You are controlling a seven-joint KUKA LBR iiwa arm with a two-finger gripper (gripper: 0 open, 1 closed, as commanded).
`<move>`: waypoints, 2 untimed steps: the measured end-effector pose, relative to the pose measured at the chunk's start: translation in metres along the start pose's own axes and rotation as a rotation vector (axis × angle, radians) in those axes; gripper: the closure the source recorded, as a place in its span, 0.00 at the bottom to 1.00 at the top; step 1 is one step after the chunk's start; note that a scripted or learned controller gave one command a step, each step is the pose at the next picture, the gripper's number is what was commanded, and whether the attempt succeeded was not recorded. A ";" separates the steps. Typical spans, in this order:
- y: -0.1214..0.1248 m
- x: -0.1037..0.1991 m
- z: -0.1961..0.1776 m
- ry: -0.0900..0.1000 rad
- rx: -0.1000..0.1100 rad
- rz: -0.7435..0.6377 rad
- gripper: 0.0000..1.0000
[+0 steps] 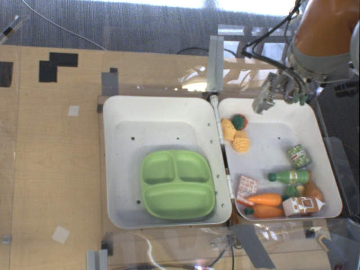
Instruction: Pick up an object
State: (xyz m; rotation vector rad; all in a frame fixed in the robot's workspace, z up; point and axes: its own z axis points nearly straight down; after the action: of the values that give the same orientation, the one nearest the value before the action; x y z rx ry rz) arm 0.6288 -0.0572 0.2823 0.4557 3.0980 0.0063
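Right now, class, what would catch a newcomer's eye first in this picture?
Most striking is the bright green divided plate lying in the left bin. Next comes the cluster of toy food along the right bin's near edge, with two orange carrots beside a green bottle. The gripper hangs above that bin's far edge.

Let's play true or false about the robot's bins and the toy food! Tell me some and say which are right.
1. The green divided plastic plate lies in the left white bin. True.
2. The green toy bottle stands on the plate. False: it lies in the right white bin.
3. The gripper holds an orange toy carrot. False: the carrot lies in the right bin, far from it.
4. The yellow toy corn lies near the divider between the bins. True.
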 end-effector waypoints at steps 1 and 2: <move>0.087 0.026 0.022 0.004 0.000 0.138 1.00; 0.085 0.023 0.008 -0.007 -0.003 0.140 1.00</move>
State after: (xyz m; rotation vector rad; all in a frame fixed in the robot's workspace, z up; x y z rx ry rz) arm 0.6316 0.0305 0.2743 0.6691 3.0514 0.0102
